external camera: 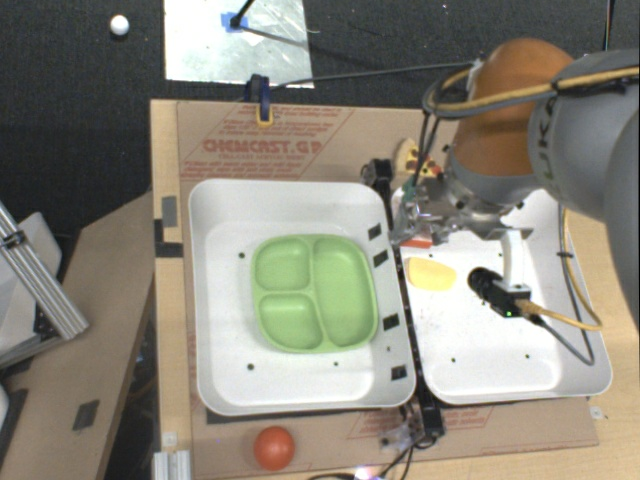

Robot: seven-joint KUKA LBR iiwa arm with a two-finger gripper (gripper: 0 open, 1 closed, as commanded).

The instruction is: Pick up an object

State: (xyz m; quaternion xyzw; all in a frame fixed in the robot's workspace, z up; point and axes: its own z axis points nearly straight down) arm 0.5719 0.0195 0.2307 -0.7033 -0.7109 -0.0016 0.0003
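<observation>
A flat yellow object [432, 273] lies in the right bin [500, 368], near its left wall. My gripper [420, 223] hangs just above and behind it, at the far left of that bin, under the grey and orange wrist. A small red-orange piece [421, 240] shows right beneath the gripper; whether it is held is hidden. A pale yellowish thing [408, 154] sits by the bin's far left corner, partly covered by cables.
The left bin [220, 368] holds a green divided plate [314, 292] in its middle. An orange ball [273, 446] rests on the bench in front of the left bin. The arm covers the right bin's far side.
</observation>
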